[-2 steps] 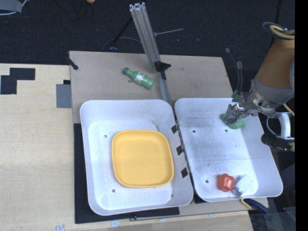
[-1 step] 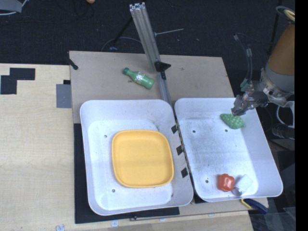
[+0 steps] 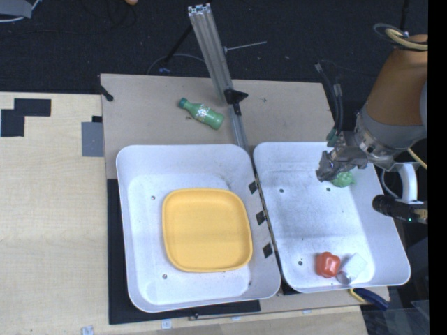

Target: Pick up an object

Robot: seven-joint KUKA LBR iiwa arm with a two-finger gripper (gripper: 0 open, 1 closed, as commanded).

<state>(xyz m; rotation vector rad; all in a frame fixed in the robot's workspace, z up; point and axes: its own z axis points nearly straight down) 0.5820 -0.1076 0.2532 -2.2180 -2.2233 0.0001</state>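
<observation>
My gripper (image 3: pixel 332 169) is low over the far right part of the right bin (image 3: pixel 307 215). A small green object (image 3: pixel 344 180) lies right beside and partly under it, against the bin's floor. Whether the gripper touches the green object I cannot tell. A red object (image 3: pixel 327 264) lies in the near right corner of the same bin, with a pale translucent item (image 3: pixel 353 266) next to it. A yellow square plate (image 3: pixel 207 229) rests flat in the left bin (image 3: pixel 140 180).
A green bottle (image 3: pixel 201 113) lies on the bench behind the left bin. An aluminium bar (image 3: pixel 218 61) slants from the back down to the gap between the bins. The grey arm with its orange band (image 3: pixel 398 82) stands over the right bin's far edge.
</observation>
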